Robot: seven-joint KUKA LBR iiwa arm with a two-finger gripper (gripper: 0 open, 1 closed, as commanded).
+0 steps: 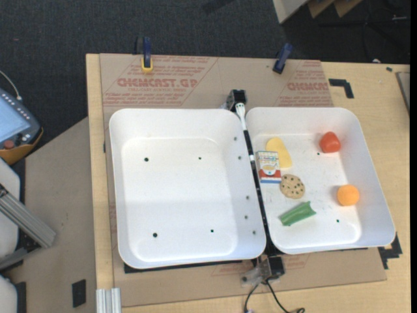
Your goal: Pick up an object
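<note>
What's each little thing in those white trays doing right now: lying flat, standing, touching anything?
Red tomato: resting alone, far corner of right bin.
Orange: resting alone.
Cookie: lying flat.
Green pepper: lying on its side.
Yellow wedge: flat, touching the small carton.
Small carton: lying flat by the divider.

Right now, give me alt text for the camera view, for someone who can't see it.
Two shallow white bins sit side by side on a bench; the right bin holds a red piece, an orange ball, a cookie, a green piece, a yellow piece and a small carton.
</note>
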